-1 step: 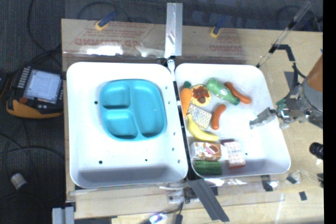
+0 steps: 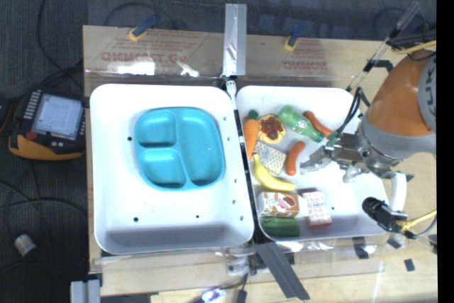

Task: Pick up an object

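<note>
The gripper (image 2: pixel 320 158) hovered just right of the red sausage (image 2: pixel 295 157) in the right bin (image 2: pixel 340 97), fingers spread, holding nothing. Approach step; next it needed lowering astride the sausage.

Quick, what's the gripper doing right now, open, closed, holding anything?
Gripper: over the right bin beside the toy food; whether it is open, closed or holding something cannot be told.
</note>
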{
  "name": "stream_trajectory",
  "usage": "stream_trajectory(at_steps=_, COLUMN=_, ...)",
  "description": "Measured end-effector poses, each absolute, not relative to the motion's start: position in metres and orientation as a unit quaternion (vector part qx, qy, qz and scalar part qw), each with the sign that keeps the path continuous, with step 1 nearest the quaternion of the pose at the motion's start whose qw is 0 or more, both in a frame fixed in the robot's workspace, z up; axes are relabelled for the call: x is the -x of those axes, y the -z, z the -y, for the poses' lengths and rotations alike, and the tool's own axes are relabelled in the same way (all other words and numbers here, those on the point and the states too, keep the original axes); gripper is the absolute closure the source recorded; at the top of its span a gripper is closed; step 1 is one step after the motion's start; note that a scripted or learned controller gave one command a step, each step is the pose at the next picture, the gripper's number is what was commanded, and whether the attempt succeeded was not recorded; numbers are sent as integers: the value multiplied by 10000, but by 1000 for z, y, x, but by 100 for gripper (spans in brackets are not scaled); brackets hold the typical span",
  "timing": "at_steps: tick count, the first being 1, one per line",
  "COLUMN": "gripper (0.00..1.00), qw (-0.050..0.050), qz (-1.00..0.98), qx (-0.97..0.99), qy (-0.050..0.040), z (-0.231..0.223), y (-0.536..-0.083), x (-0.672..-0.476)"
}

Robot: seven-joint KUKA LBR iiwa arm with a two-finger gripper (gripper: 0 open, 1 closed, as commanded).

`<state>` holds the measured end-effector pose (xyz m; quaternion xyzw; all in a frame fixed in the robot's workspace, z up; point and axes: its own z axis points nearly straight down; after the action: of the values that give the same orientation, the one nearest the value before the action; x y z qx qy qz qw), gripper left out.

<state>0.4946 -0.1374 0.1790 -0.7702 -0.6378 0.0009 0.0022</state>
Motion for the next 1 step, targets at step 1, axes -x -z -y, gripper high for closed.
stream_trajectory(at_steps=1, gripper=0, qw=-44, qz=6392, qx=7691, qy=27, z=123, y=-90, x=-520)
